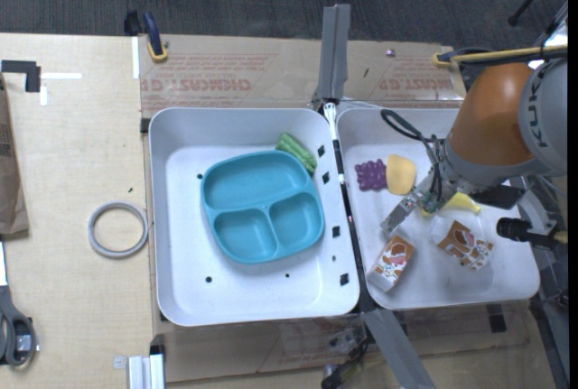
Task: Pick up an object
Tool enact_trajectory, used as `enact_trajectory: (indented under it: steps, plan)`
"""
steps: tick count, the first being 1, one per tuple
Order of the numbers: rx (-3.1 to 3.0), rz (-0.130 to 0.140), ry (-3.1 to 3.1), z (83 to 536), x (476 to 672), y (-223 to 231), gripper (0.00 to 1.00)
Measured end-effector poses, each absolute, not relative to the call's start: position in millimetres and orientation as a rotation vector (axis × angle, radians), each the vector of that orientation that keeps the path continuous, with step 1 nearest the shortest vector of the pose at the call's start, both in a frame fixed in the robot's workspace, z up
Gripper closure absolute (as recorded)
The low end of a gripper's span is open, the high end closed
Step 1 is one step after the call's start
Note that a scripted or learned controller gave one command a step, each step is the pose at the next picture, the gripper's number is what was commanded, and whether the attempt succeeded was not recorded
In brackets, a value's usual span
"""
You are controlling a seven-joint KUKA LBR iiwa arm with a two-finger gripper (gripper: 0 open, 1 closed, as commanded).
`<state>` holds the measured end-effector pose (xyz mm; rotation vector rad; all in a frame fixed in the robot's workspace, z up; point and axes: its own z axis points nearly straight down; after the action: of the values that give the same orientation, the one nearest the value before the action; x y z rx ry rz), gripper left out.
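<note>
The right bin holds purple grapes, a round yellow piece, a small yellow banana and two printed snack packets. My gripper hangs over the middle of this bin, just below the yellow piece and left of the banana. It is open, with nothing between its fingers. One finger slants down to the left toward the nearer packet. The orange wrist band covers the bin's far right corner.
The left bin holds a blue divided plate with a green piece at its far edge. A grey ring and scissors lie on the bench at left. A grey divider post stands between the bins.
</note>
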<state>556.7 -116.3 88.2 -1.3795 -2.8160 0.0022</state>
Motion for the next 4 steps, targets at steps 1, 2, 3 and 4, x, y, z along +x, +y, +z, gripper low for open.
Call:
enact_trajectory:
  steps: [1,2,3,4]
  plan:
    - [-2.051,0.005,-2.376,88.0,629.3,-155.2,0.0]
    - [-1.641,0.004,-2.673,87.6,631.5,-140.0,0.0]
    - [-1.641,0.0,-2.677,99.0,634.2,-140.0,1.0]
    - [-1.451,0.003,-2.784,117.1,658.9,-120.0,1.0]
